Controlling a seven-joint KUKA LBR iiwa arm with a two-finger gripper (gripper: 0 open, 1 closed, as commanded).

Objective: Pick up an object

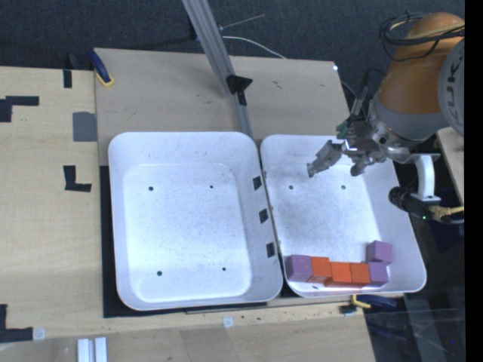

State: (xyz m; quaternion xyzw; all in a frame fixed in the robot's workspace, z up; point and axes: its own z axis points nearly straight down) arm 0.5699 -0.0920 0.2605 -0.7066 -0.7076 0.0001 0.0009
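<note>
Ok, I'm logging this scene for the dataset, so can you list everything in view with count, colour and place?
bins: 2, white, side by side on the bench; left bin, right bin
purple blocks: 3, near edge of the right bin
orange blocks: 2, in a row between the purple ones
metal post: 1, grey, slanting behind the bins
clamps: 2, blue and yellow, far left corner and near edge
arm: 1, grey and orange, at right
gripper: 1, above the right bin's far end
</note>
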